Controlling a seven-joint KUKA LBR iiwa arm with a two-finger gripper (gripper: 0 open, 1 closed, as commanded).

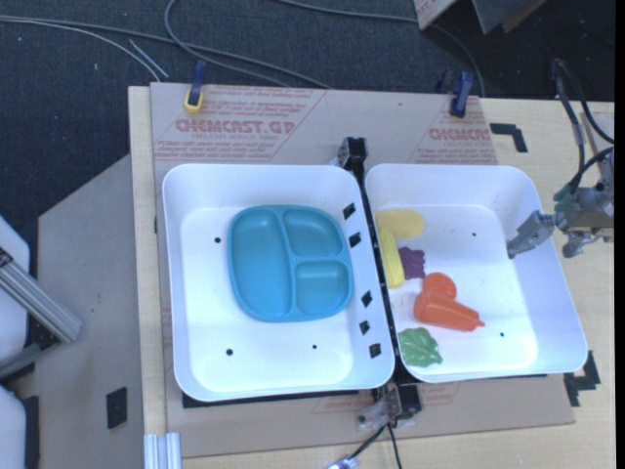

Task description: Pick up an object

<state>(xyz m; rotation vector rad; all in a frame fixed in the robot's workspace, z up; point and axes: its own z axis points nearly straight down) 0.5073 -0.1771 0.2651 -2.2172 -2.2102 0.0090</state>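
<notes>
The right white bin (547, 291) holds several toy foods near its left wall. A yellow piece (402, 224) lies at the top, with a yellow corn-like piece (391, 258) below it and a purple grape bunch (413, 261) beside that. An orange-red pepper (442, 303) lies lower, and a green leafy piece (420, 346) sits in the bottom left corner. My gripper (543, 242) hangs over the bin's right rim, well to the right of all the foods. It is open, with nothing between its fingers (525, 234).
The left white bin (186, 262) holds a blue divided plate (290, 262). A black divider strip (363, 252) runs between the bins. Clamps (196, 96) hold the board at the back edge. Cables trail over the dark floor behind the bench.
</notes>
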